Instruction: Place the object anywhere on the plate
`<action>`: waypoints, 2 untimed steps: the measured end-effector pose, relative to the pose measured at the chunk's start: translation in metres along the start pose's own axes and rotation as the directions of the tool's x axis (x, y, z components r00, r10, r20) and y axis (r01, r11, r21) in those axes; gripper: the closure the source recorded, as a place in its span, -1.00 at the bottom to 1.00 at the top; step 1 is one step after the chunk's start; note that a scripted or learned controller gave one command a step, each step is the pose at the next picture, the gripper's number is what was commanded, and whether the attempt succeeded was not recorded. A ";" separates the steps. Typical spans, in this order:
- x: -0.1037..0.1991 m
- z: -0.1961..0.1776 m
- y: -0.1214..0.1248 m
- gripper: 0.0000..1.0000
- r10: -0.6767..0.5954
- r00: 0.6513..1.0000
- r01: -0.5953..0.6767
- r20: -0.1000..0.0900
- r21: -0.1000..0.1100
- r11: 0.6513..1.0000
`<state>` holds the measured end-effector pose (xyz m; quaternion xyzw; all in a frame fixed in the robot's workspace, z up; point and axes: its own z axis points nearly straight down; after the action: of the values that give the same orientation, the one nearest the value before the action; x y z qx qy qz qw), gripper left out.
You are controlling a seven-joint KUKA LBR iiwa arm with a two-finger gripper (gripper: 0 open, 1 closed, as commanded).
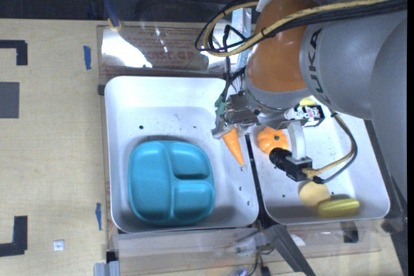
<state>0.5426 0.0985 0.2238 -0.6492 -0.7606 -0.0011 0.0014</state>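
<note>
over the seam between the two white bins, the grey arm (pixel 362 55) with its orange band (pixel 281 48) is reaching in from three o'clock, and its claw (pixel 231 126) is hanging at the upper right corner of the left bin (pixel 129 100). an orange carrot (pixel 233 145) is sitting between the claw's fingers, its thick end up in the grip and its tip pointing toward five o'clock, so the claw is gripping the carrot. the carrot is hanging above the right rim of the left bin, just beside the dark divider between the bins. the blue plate (pixel 171 181), a tray with three compartments, is lying in the lower half of the left bin, at about eight o'clock from the carrot and apart from it. in the right bin (pixel 362 165), an orange toy (pixel 272 140) is lying just at three o'clock of the carrot, partly under the wrist. a small black-and-white item (pixel 309 112) is sitting further toward two o'clock. near the lower edge of the right bin, a pale round thing (pixel 314 192) is touching a yellow oblong one (pixel 337 206). black and yellow cables (pixel 323 168) are looping from the wrist over the right bin. the wooden surface (pixel 48 139) is stretching out at nine o'clock.
</note>
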 end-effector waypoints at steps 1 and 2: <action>-0.013 -0.107 0.015 1.00 0.007 1.000 -0.007 0.004 -0.007 1.000; 0.090 -0.004 0.004 1.00 0.086 0.996 -0.086 0.004 0.010 0.996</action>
<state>0.5320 0.1879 0.2283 -0.6815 -0.7318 0.0040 0.0031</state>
